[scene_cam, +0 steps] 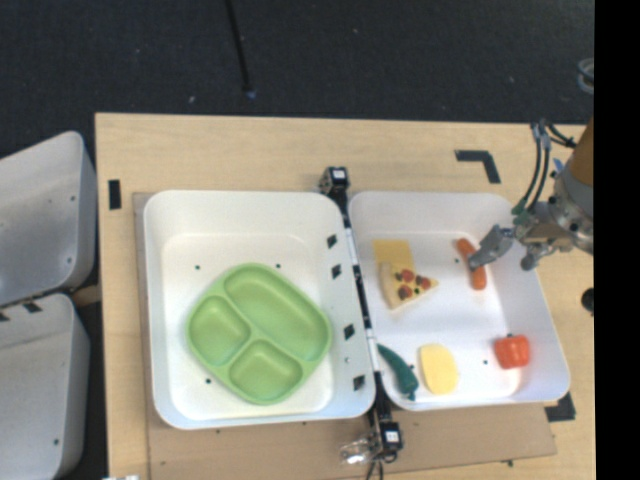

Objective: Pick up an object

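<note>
On the bench (300, 148), the right-hand bin (530, 368) holds the toys. At right of frame the claw (512, 248), fingers spread, straddles nothing yet; the small orange carrot (473, 264) beside one fingertip could get nudged aside.

Even bright overhead light, soft shadows, slightly blurry, low resolution

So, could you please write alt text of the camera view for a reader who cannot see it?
The robot's hand hovers over the right bin, just above an orange carrot-like toy, near a pizza slice, yellow piece, red pepper and green pod. The left bin holds a green divided plate.
</note>
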`<state>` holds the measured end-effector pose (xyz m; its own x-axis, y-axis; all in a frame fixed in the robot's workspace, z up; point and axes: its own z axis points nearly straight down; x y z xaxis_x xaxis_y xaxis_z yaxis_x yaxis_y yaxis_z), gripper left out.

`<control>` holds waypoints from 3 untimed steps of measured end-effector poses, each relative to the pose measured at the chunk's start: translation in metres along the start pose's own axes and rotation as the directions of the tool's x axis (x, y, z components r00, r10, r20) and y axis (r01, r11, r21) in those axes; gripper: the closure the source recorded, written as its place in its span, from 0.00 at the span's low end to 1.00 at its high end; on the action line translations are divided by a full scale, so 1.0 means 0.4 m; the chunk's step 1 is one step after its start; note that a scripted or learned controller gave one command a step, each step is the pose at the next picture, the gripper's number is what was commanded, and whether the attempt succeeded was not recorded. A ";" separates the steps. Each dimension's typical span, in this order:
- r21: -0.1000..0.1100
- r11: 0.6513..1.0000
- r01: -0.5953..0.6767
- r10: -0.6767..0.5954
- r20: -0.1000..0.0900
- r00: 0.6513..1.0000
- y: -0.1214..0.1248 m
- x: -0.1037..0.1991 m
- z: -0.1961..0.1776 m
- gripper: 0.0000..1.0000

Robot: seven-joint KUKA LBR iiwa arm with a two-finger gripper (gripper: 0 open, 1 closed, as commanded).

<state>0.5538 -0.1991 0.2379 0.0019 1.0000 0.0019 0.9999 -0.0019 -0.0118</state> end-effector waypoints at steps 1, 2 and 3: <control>-0.012 1.000 0.004 -0.004 0.003 1.000 0.006 0.001 -0.018 0.00; -0.008 1.000 0.002 -0.002 0.002 1.000 -0.010 0.017 0.121 0.00; -0.009 1.000 0.000 0.000 0.003 1.000 0.003 0.018 0.275 0.00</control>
<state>0.5537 -0.1916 0.1279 0.0020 1.0000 -0.0011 1.0000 -0.0020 -0.0028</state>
